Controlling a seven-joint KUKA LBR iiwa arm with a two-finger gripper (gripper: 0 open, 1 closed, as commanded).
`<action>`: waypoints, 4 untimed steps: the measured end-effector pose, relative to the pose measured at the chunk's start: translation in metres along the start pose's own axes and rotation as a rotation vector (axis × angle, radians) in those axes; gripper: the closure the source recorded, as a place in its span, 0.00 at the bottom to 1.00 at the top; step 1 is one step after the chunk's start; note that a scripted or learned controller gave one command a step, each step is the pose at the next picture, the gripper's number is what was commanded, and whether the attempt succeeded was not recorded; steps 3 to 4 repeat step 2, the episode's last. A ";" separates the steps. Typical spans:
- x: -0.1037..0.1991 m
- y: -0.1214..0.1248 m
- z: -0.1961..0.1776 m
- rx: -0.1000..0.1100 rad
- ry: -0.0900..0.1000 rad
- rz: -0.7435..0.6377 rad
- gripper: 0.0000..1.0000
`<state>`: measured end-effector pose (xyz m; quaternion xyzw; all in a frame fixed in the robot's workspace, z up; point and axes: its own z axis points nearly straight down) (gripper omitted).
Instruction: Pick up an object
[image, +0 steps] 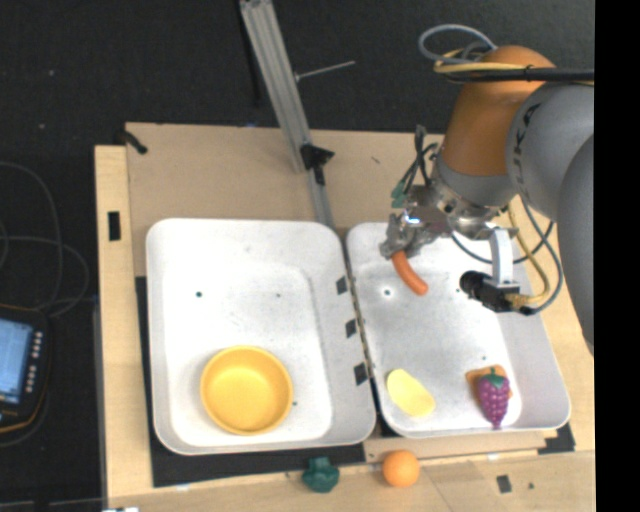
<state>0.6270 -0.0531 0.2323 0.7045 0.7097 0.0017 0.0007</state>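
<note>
The small orange carrot-shaped toy (409, 273) is seen hanging from the tool (403, 243) above the right white bin (530, 330), pinched at its upper end. Such an end-only hold may be lost, and the toy dropped, if the arm is swung.

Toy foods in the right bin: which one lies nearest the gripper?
The carrot, orange and slim, lies right at the gripper in the bin's far part. The yellow lemon and purple grapes lie along the near edge.

arm (560, 140): grey rounded casing | orange band (485, 120) above wrist | black and yellow cables looped at wrist
</note>
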 end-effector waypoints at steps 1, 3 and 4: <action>0.042 0.020 0.003 0.001 -0.001 0.001 1.00; 0.094 0.033 -0.013 0.002 0.000 0.003 1.00; 0.094 0.033 -0.013 0.002 0.000 0.003 1.00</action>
